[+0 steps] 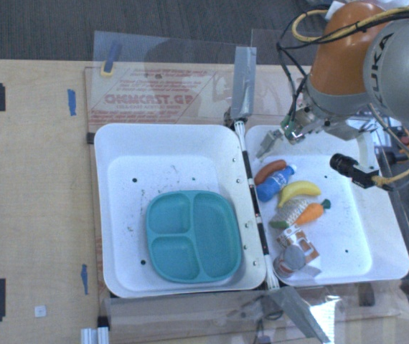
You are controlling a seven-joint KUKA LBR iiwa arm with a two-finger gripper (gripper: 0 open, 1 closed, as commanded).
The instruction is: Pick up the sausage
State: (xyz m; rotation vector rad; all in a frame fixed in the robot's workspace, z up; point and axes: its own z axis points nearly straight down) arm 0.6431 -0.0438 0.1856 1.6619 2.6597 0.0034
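hovering above sausage (269, 170) in rt bin (387, 256): pincer (280, 138)

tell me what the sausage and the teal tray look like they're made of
Sausage: probably toy plastic, a smooth red-brown skin with a slight sheen. Tray: likely moulded plastic, matte teal, with three pressed compartments and rounded corners.

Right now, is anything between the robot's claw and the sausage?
No. In the camera view, only bare white bin floor separates the gripper from the sausage just below it.
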